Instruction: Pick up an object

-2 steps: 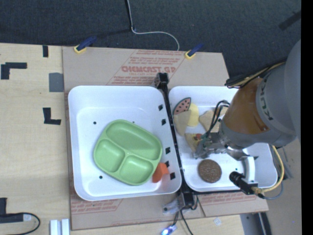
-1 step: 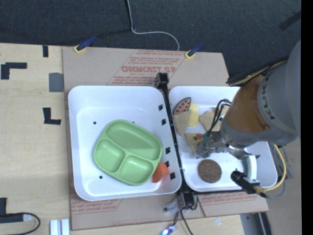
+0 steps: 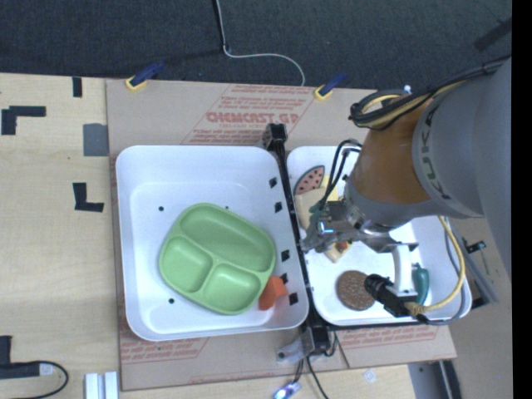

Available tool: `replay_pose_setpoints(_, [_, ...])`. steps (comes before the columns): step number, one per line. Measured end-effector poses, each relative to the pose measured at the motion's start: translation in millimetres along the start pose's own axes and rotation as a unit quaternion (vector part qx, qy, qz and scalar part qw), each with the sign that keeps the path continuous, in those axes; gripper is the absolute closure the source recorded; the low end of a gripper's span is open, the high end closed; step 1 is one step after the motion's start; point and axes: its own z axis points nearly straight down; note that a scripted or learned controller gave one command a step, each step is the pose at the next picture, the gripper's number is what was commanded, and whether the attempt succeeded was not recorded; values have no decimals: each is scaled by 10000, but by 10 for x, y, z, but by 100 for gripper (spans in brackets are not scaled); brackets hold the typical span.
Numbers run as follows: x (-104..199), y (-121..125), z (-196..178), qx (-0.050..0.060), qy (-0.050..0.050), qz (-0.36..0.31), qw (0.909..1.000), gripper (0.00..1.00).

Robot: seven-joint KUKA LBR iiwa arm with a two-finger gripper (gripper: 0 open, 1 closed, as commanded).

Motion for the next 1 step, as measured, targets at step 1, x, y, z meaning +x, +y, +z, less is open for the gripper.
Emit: replay_pose_setpoints(1, [265,-150,-1392,-36,-7,19,10000,100])
